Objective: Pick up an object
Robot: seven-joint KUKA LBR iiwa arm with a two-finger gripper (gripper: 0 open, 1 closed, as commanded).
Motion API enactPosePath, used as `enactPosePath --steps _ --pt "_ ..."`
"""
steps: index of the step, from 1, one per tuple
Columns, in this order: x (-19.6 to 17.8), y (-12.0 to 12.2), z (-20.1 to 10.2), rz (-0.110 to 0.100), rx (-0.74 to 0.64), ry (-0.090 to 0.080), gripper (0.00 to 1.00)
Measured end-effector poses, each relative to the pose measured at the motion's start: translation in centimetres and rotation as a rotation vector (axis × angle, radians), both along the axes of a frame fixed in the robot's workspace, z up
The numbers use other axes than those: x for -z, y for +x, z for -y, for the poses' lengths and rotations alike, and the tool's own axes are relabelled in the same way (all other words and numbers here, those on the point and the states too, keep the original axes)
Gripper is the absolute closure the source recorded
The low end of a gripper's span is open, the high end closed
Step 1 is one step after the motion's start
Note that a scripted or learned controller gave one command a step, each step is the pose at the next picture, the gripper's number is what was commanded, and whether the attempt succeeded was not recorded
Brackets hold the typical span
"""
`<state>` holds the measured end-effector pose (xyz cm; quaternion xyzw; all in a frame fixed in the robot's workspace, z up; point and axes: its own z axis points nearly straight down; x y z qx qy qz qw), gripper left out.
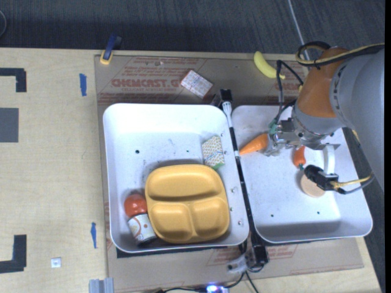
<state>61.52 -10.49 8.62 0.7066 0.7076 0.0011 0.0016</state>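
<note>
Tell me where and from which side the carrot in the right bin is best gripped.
Probably from above, across the carrot's thicker middle. It lies flat on the right bin's floor, tip toward the divider, with its long sides exposed. Its right end sits close under the end effector.

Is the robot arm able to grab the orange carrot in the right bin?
Probably yes. The carrot lies in the open on the right bin's floor, right beside the gripper, and nothing covers it.
</note>
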Motion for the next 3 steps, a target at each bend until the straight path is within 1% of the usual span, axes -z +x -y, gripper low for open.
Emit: enactPosePath --steps 1,2,3 --pt "0.1 0.0 0.0 -0.001 0.0 0.0 0.0" --pt "-1.0 0.0 0.0 0.002 -0.001 -0.002 1.0" --pt "-1.0 0.0 0.0 0.001 -0.001 -0.002 0.0"
